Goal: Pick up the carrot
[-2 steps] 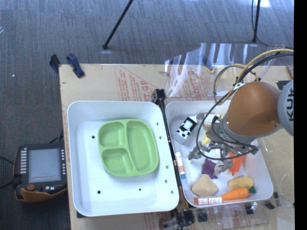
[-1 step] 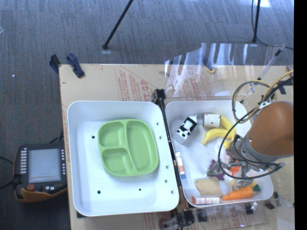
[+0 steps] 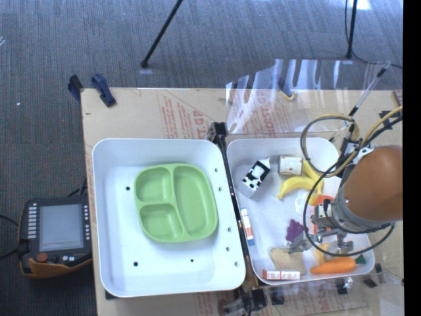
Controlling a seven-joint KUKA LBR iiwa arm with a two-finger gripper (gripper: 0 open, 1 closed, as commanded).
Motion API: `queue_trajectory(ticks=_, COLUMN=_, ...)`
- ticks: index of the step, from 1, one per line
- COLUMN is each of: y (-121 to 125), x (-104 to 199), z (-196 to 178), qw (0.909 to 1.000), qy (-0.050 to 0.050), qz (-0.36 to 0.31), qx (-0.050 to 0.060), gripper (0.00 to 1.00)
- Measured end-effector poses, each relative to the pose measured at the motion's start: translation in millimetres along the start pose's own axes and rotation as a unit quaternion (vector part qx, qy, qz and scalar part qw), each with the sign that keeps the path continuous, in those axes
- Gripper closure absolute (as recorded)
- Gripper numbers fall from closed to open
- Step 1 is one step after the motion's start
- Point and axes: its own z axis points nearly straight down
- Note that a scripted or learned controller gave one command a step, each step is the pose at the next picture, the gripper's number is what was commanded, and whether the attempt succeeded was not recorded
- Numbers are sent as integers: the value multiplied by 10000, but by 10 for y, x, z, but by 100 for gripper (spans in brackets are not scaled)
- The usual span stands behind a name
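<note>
The orange carrot (image 3: 333, 266) lies flat near the front right corner of the right bin (image 3: 263, 151). My gripper (image 3: 320, 242) hangs just behind the carrot, under the arm's orange band (image 3: 373, 183), and its two grey fingers (image 3: 295, 242) are spread open with nothing between them. The gripper sits slightly above and to the left of the carrot, not touching it. Cables loop around the wrist and hide part of the bin floor.
The right bin also holds a banana (image 3: 295, 185), a black-and-white toy (image 3: 254, 175), a white can (image 3: 289, 164), a purple piece (image 3: 295, 228), a tan piece (image 3: 285, 259), a pen (image 3: 247, 226) and a small red-white box (image 3: 283, 275). A green divided plate (image 3: 176, 201) lies in the left bin (image 3: 112, 255).
</note>
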Motion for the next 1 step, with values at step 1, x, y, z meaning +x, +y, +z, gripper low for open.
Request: queue_trajectory(ticks=1, y=-26, x=50, z=-15, qw=9988, qy=-17, qz=490, qx=40, gripper=0)
